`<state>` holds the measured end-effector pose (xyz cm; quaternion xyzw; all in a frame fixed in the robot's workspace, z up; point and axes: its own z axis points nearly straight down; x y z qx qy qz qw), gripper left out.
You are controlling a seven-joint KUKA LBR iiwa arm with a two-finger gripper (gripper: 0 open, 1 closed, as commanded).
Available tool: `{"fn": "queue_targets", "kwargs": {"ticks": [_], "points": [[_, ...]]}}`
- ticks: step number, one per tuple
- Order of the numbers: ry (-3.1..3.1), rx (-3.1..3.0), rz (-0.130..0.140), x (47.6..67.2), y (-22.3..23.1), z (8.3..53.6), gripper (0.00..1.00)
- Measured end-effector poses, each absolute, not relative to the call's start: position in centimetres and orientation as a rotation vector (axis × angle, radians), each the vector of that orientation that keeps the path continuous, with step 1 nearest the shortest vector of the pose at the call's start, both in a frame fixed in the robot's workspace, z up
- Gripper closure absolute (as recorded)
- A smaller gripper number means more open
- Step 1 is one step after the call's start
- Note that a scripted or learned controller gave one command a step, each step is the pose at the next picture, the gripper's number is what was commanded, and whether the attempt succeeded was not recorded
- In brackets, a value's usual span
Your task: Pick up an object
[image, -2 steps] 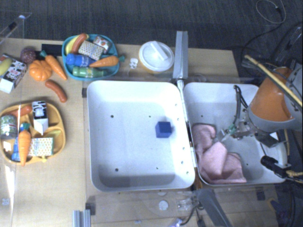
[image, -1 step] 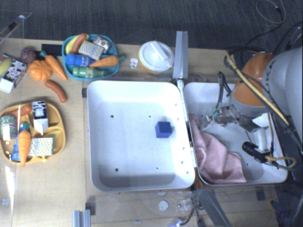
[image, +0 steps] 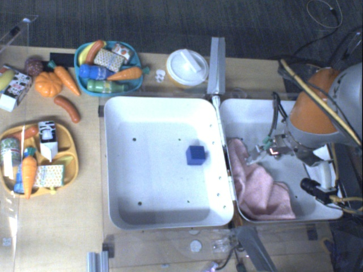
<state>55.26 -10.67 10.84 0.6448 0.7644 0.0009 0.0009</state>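
Blue cube (image: 196, 154) sits alone in left bin (image: 122, 123), w/ pink cloth (image: 258, 186) bunched along right bin's (image: 249, 115) left wall. End effector (image: 271, 148) hangs low in right bin, just above/beside cloth's top edge. Toy food on tabletop (image: 85, 152) at left.

Two white bins (image: 116, 169) (image: 255, 109) side by side, one blue cube (image: 196, 154), one pink cloth (image: 258, 188), one white lidded bowl (image: 187, 67), two baskets of toy food (image: 108, 67) (image: 37, 160).

Robotics lab, wooden bench (image: 68, 220), two white bins (image: 164, 109), toy food trays (image: 68, 152), loose cables (image: 323, 7)
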Motion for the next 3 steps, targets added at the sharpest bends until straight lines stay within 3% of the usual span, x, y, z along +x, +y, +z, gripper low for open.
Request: {"fn": "queue_targets", "kwargs": {"ticks": [1, 2, 3], "points": [[2.401, 2.02, 0.006, 55.4, -10.5, 11.9, 1.0], [2.401, 2.02, 0.006, 55.4, -10.6, 11.9, 0.0], [2.465, 1.922, 0.014, 50.6, -13.4, 9.0, 0.0]]}}
